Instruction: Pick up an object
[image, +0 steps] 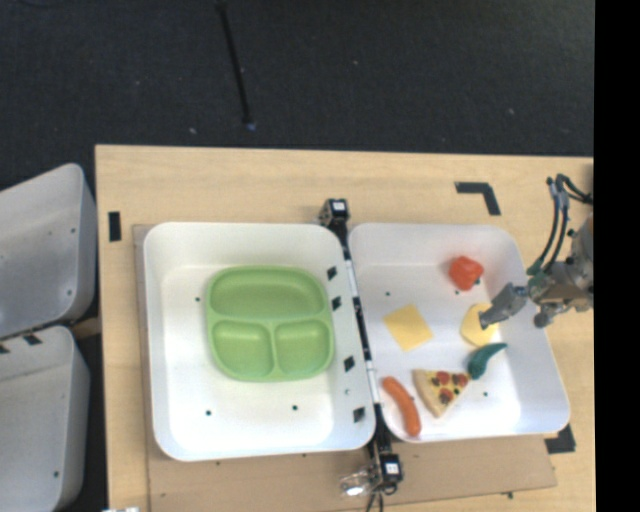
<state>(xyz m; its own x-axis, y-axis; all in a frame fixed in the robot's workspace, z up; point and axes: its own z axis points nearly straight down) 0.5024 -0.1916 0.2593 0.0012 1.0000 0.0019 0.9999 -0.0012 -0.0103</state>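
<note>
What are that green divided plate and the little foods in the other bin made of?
The green plate looks like matte moulded plastic: one even colour, rounded compartments. The pizza slice, sausage and yellow square look like plastic or rubber toys, flatly coloured and smooth-edged; which one, I can't tell.

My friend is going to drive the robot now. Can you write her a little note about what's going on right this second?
Gripper: at the right edge of the right white bin, low over the toys. One finger reaches onto the pale yellow rounded piece; nothing is seen held.

Toys, all in the right bin: red tomato-like piece, flat yellow cheese square, dark green curved pepper-like piece, pizza slice, orange-red sausage.

Left white bin: green three-compartment plate.

Done: nothing lifted yet.
Left: grip one toy and lift it.
</note>
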